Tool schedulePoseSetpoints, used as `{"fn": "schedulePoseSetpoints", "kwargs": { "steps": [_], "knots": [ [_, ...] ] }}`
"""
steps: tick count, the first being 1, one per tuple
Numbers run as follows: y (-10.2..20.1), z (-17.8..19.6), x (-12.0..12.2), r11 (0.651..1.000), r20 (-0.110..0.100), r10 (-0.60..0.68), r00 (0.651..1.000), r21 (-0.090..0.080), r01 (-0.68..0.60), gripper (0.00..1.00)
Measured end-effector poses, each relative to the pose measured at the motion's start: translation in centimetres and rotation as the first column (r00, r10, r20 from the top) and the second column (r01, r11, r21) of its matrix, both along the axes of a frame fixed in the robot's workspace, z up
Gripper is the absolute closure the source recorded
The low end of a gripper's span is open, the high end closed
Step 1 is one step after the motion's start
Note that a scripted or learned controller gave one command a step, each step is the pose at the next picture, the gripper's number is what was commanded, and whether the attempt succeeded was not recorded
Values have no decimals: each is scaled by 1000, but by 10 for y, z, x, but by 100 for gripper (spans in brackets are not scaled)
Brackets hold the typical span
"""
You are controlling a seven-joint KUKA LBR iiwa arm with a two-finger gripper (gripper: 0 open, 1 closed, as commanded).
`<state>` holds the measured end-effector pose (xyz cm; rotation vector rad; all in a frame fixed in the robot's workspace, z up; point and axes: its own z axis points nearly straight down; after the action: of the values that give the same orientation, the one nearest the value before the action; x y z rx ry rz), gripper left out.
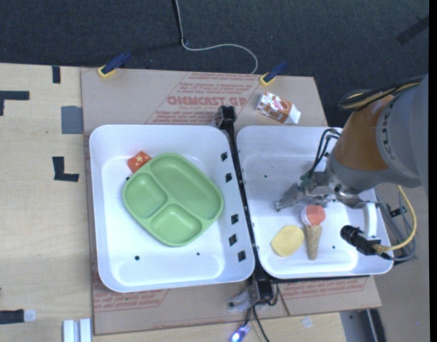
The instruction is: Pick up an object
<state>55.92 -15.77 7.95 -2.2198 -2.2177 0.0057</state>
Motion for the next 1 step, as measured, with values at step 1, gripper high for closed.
{"fn": "schedulePoseSetpoints", "kwargs": {
  "steps": [1],
  "knots": [
    [-70, 6, -56, 1000, 5, -4, 1000, -1, 4, 0]
  ]
}}
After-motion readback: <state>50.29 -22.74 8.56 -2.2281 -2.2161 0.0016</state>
